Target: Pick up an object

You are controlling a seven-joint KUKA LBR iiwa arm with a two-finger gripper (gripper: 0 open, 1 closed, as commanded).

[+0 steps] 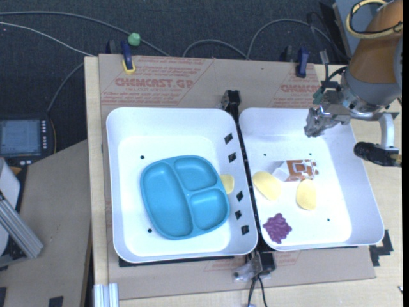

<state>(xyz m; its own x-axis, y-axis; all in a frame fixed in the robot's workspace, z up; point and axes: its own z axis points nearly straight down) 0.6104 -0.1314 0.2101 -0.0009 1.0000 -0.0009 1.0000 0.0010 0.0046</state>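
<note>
Where it lies flat, the purple grape bunch (pixel 277 227) looks knobbly.

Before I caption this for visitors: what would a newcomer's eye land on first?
The big blue three-compartment plastic tray lying in the left white bin. Next, the right white bin's small pieces: two pale yellow pieces and a purple grape-like cluster, with the grey gripper over its far edge.

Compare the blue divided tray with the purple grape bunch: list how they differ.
The blue divided tray lies in the left bin; the purple grape bunch lies in the right bin. The tray is far larger. The tray is smooth with three compartments; the bunch is small and knobbly. Both rest flat, away from the hand.
</note>
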